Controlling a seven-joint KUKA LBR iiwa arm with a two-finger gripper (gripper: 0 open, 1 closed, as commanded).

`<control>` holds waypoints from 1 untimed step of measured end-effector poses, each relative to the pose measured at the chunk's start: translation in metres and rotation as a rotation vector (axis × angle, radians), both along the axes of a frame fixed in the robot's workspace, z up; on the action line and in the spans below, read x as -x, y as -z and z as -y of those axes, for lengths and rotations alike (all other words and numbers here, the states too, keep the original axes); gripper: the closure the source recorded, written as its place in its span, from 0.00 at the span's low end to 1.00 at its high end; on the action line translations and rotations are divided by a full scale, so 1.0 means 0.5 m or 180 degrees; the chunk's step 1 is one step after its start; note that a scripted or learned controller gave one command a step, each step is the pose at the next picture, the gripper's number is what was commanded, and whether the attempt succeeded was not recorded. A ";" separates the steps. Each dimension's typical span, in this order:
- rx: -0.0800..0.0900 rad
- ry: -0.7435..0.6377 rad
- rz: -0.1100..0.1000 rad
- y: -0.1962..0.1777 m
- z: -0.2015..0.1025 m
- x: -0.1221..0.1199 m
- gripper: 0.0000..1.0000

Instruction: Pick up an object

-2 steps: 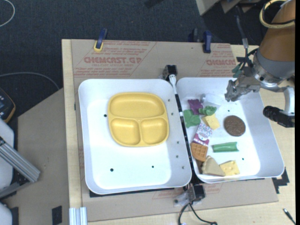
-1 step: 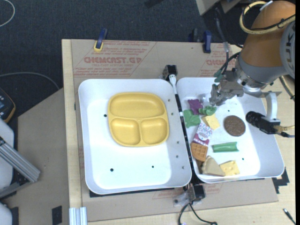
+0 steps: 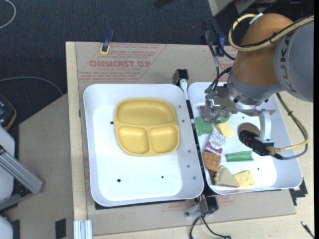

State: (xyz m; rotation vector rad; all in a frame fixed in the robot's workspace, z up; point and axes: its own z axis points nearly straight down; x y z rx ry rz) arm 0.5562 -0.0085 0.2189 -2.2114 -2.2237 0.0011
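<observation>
The gripper point(image 3: 215, 112) hangs low over the far left part of the right bin point(image 3: 273, 169), close to the wall it shares with the left bin point(image 3: 142, 179). Whether it is wide or narrow cannot be told, since the wrist of the grey and orange arm point(image 3: 259, 49) covers it from above.

A flat green piece point(image 3: 203, 127) lies just beside the gripper on its near side, against the shared wall. A small yellow wedge point(image 3: 226, 129) sits next to it towards the bin's middle, and a pink and white printed packet point(image 3: 217, 142) lies just nearer than both.

Further towards the near edge come a brown gridded waffle point(image 3: 212, 160), a smooth green bar point(image 3: 239, 157), a tan bread wedge point(image 3: 225, 177) and a pale yellow block point(image 3: 243, 178), the last two touching near the near rim. These things crowd the bin's left half; its right side and near right corner are bare white floor.

In the left bin a glossy yellow three-part tray point(image 3: 147, 126) lies towards the far edge, with open floor at the near side.
</observation>
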 end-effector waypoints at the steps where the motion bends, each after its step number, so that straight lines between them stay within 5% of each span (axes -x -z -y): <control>1: 0.0008 0.0010 0.0022 -0.033 -0.029 0.009 1.00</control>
